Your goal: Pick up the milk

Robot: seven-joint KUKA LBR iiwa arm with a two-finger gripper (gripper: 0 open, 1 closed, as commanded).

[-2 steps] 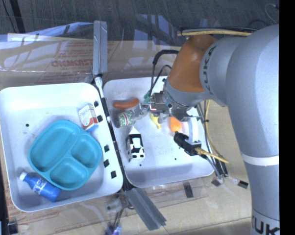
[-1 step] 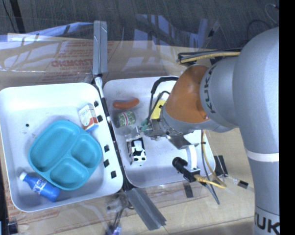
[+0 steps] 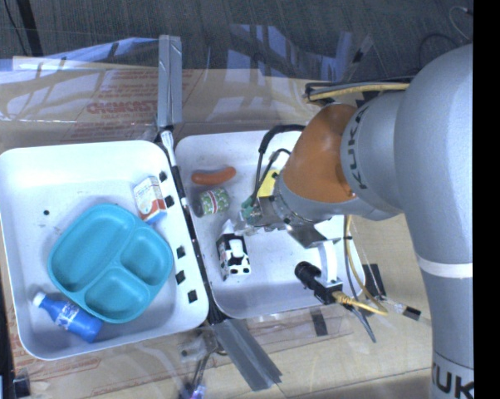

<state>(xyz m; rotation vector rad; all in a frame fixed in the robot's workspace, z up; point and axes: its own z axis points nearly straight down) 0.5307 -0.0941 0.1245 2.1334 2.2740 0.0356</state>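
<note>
Arm (image 3: 416,165): grey, closest to lens, fills right side; orange band above wrist; "KUKA" in black on upper casing, "KU" readable again at bottom right.
Gripper (image 3: 248,214): low over right bin (image 3: 275,302), just above and right of milk; finger state cannot tell, hidden under wrist.
Milk (image 3: 232,257): small carton, black-and-white cow pattern, on right bin floor just below-left of gripper, not lifted; no print legible.
Green can (image 3: 211,200): lying just left of gripper, label too small to read.
Sausage (image 3: 213,175): up-left of gripper, near bin's far wall.
Left bin (image 3: 34,181): well left of gripper.
Blue tray (image 3: 109,262): three compartments, in left bin.
Small carton (image 3: 149,196): red-and-white label, at tray's upper edge; text unreadable.
Blue bottle (image 3: 67,316): white cap, lying at tray's lower-left.
Bench cardboard (image 3: 109,98): red print behind bins, blurred, not legible.
</note>
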